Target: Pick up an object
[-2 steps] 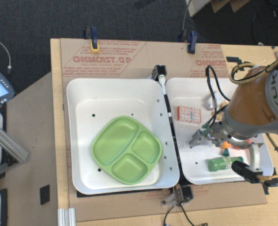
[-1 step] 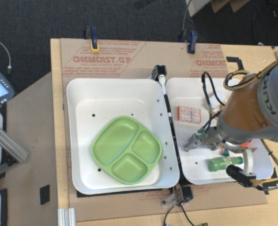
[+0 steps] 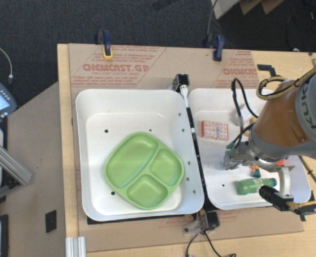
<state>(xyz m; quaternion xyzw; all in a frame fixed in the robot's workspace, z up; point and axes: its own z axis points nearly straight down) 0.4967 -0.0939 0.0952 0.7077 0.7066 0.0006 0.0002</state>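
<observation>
Jaws low over right bin, opening hidden, grasp not discernible. Green bottle lying on bin floor just beside; small red-printed card farther back. Green divided plate in left bin.

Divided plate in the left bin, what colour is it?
Light green plate, seen in the camera view.

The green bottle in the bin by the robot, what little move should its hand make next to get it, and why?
Probably a short shift toward the near edge of the right bin, until it is over the green bottle. The hand sits just behind the bottle, with bare bin floor between them. The bottle lies on its side, nearer than the small red and white card, so it looks like the easiest pick.
</observation>
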